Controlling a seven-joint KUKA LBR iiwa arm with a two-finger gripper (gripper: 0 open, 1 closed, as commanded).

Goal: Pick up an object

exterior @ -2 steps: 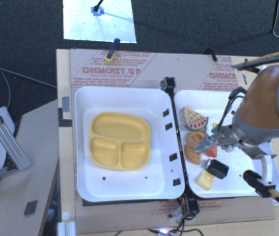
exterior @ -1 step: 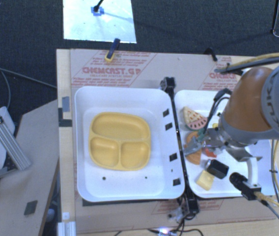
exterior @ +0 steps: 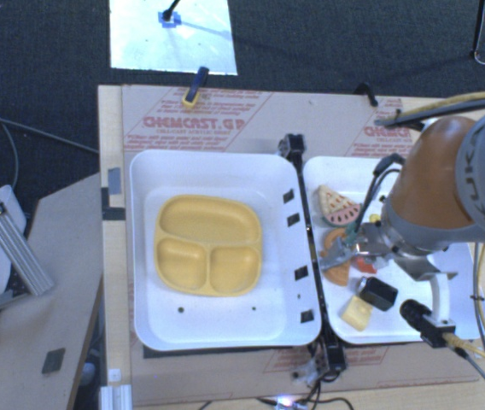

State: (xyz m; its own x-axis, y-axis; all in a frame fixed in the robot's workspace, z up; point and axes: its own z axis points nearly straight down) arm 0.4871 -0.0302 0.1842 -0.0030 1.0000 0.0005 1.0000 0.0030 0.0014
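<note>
The claw [exterior: 342,248] sits low in the right bin [exterior: 464,331], among the toy food [exterior: 335,205] at its left side; whether it is apart or clamped cannot be told. A yellow tray [exterior: 208,244] lies in the left bin [exterior: 217,165].

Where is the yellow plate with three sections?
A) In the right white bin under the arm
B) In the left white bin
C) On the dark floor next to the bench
B: the yellow plate lies flat in the left white bin, apart from the toy food bits in the right white bin where the arm reaches in.
</note>
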